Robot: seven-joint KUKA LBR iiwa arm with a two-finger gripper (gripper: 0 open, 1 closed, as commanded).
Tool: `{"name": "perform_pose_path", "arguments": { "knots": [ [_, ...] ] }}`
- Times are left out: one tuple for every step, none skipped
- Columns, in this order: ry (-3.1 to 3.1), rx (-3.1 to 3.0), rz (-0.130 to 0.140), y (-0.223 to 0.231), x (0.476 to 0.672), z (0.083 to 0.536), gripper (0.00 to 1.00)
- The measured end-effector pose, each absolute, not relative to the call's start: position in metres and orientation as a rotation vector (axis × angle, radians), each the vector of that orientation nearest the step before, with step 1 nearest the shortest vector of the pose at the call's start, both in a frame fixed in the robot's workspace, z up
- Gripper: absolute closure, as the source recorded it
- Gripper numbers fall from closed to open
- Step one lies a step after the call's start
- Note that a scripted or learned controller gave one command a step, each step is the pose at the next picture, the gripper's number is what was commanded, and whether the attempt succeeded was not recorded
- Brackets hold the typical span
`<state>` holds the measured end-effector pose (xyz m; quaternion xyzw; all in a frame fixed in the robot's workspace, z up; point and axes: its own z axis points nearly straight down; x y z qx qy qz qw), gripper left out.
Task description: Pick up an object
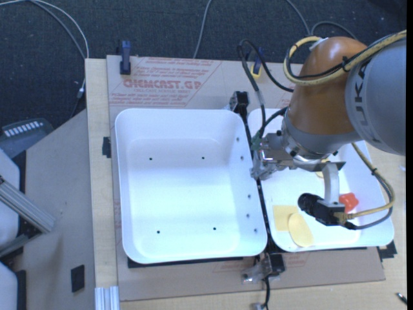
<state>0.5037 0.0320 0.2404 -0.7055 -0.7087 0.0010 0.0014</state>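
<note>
Gripper (264, 165): over the left edge of the right bin (371, 232), by the wall it shares with the left bin (187, 186). You cannot tell whether it is released or clenched.

Objects, all in the right bin, near side:
- yellow square (281, 214), towards the near-left corner
- pale oval (300, 230), overlapping the square's near-right part
- orange piece (349, 202), right of both and apart from them

You see all three lying nearer than the gripper. The arm (329, 95) covers the bin's far half, reaching in from the right.
</note>
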Motion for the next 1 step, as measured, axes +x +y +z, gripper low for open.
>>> {"name": "perform_pose_path", "arguments": {
  "knots": [
    [-2.224,-2.214,0.007,0.0866,0.496,0.2241,1.0]
  ]
}}
